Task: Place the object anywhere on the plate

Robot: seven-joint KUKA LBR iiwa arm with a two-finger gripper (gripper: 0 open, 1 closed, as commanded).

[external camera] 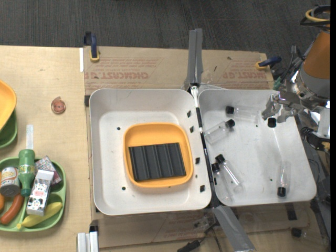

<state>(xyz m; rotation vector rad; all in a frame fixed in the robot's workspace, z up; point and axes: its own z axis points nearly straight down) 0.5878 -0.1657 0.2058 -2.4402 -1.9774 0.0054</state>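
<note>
An orange plate (156, 128) sits in the middle of the left bin (105, 140). A dark grey ridged block (157, 160) lies flat on the plate. Several clear vials with black caps lie in the right bin (252, 151), one near the back (231, 110), one by the divider (219, 130), one at the front left (227, 171) and one at the front right (282, 181). My gripper (274, 111) hangs over the right bin's back right corner. A black cap (271, 122) shows just below it; whether it is held is unclear.
A green tray (52, 214) with toy food stands on the wooden table at the left, and an orange bowl (5, 106) sits at the far left edge. A small pink disc (58, 106) lies near it. Clamps (92, 49) hold the cardboard behind the bins.
</note>
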